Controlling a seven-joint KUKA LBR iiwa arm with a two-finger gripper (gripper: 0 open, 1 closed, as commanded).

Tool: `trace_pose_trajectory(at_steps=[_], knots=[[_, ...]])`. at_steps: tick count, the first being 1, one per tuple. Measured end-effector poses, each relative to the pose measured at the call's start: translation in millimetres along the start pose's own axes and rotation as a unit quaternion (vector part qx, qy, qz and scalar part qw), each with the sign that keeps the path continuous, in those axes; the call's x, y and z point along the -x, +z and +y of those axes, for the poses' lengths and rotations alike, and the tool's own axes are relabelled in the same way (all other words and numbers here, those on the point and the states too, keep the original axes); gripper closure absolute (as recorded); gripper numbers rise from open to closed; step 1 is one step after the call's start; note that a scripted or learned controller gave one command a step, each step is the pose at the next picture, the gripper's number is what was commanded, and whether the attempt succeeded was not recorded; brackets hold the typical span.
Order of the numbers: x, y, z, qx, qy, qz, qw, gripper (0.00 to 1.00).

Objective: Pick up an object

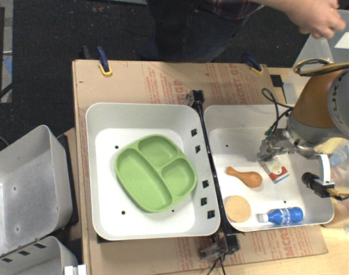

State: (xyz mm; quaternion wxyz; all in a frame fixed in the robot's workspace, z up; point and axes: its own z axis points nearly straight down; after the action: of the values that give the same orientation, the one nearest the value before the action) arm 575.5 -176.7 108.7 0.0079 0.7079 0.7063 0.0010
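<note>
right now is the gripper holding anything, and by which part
Cannot be told. The gripper sits low over the small carton in the right bin, but no hold on it is visible.

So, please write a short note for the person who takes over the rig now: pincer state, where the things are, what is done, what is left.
Pincer: low in the right bin, just above the small carton; grip unclear.
Right bin: drumstick, round cookie, blue bottle near the front wall.
Left bin: green divided plate.
Done: nothing visibly lifted.
Left: grasp one object, likely the carton, and raise it.
</note>
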Motion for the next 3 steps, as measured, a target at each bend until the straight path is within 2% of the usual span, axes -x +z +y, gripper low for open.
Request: trace_pose_trajectory(at_steps=[1, 3], knots=[[0, -45, -4, -0.004, -0.001, 0.004, 1.0000, 1.00], [7, -146, 11, -0.003, -0.003, 0.004, 1.0000, 1.00]])
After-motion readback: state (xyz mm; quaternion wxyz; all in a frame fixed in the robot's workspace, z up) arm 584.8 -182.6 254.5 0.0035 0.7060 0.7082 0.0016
